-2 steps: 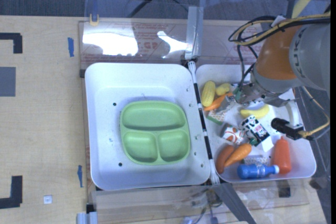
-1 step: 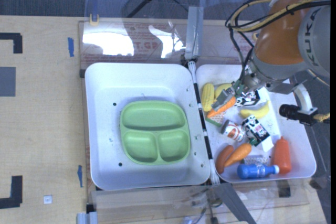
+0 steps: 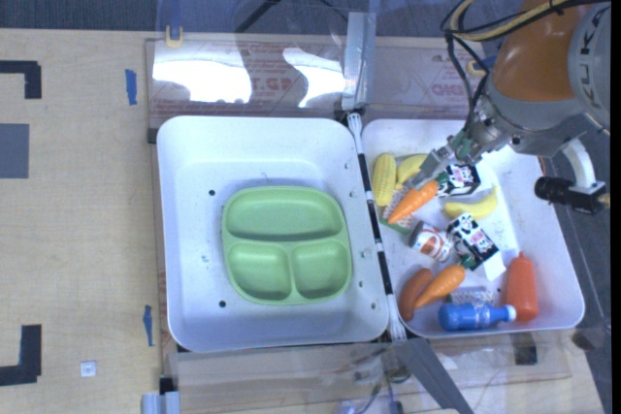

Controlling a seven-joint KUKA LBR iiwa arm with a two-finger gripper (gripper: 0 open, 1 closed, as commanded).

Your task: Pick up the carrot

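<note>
An orange carrot (image 3: 413,201) with a green top lies tilted in the right bin (image 3: 561,247), near its left wall. A second carrot (image 3: 444,282) lies lower in the same bin. My gripper (image 3: 442,164) hangs at the end of the grey and orange arm, just above and to the right of the upper carrot's thick end. It is low among the toys, and that carrot still rests on the pile. A black-and-white patterned toy (image 3: 459,177) sits right by the gripper.
The right bin also holds a yellow corn cob (image 3: 384,174), a banana (image 3: 473,206), a small can (image 3: 432,245), another patterned carton (image 3: 473,239), an orange bottle (image 3: 521,286) and a blue bottle (image 3: 475,315). In the left bin (image 3: 184,208) lies a green divided plate (image 3: 286,243).
</note>
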